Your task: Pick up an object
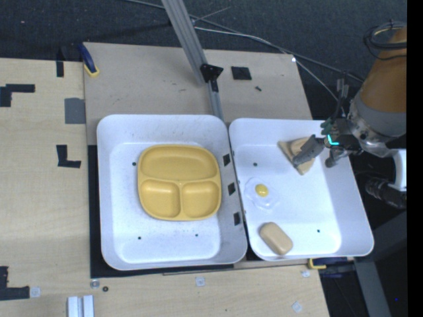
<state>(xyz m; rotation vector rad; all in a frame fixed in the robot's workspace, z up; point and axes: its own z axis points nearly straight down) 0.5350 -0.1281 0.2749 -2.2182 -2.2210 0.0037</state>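
The bread slice (296, 152) is the likeliest target of this pick, lying tilted in the upper middle of the right bin (344, 243), and the gripper (318, 152) is working right at it. Going from left to right with the right bin as landmark: the left bin (109, 197) is sitting just beside it, touching along the shared edge, and is carrying a yellow divided plate (179, 181); inside the right bin, a small clear piece with a yellow centre (262, 191) is lying toward its left side, a tan bread roll (275, 238) is resting near its lower edge, and the bread slice is lying above both, well apart from the roll. The step in hand looks like the reach and grasp. One dark finger (308, 154) is lying across the right part of the slice, apparently touching it, while the other is standing apart to the right, so the jaws are looking spread rather than clamped, and the slice is not visibly caught between them. The next move probably calls for settling both fingers around the slice, closing, then lifting straight up.
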